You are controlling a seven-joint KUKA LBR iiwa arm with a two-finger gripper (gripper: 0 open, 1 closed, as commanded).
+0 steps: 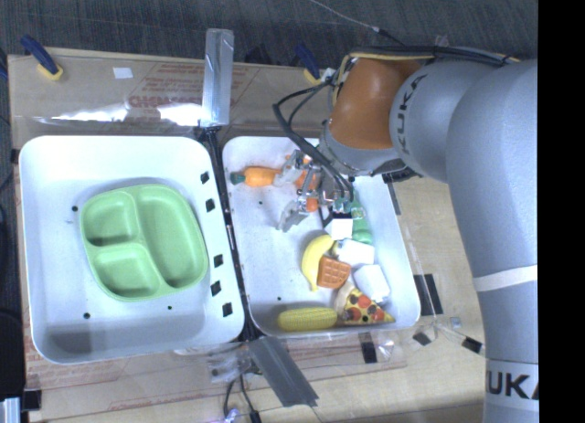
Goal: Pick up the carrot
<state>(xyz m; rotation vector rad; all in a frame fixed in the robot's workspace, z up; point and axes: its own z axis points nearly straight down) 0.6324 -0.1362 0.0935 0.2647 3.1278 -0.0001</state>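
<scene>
The gripper (pixel 306 195) hangs beside the carrot (pixel 259 175), its jaws parted and holding nothing.

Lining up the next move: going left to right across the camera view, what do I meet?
Green divided plate in the left bin → carrot in the right bin → gripper → white block.
</scene>
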